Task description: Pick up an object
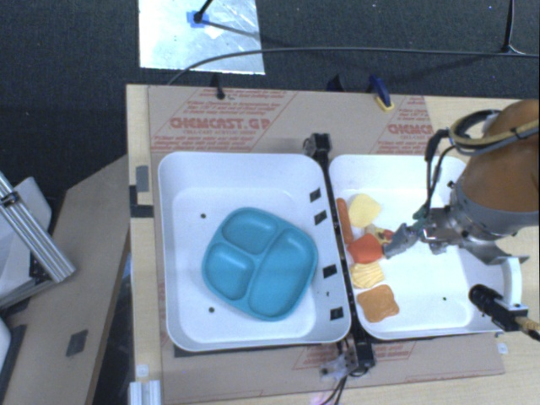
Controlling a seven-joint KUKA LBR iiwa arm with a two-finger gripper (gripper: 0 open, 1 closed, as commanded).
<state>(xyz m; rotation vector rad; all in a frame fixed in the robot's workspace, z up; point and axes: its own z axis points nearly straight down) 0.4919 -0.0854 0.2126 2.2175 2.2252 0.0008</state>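
Observation:
Several toy foods lie along the left side of the right bin (422, 171): an orange carrot-like stick (342, 218), a pale yellow piece (364, 209), a red piece (365, 248), a ridged yellow chip (366, 274) and an orange-brown slab (378, 303). My gripper (395, 241) reaches in from the right and its tip sits right beside the red piece, touching or nearly touching it. The grey arm with its orange band (498, 171) hangs over the bin's right half.
The left bin (181, 226) holds a blue divided plate (259, 262). Black clips (319, 146) sit along the divider between the bins. A brown cardboard sheet (228, 116) lies under both bins.

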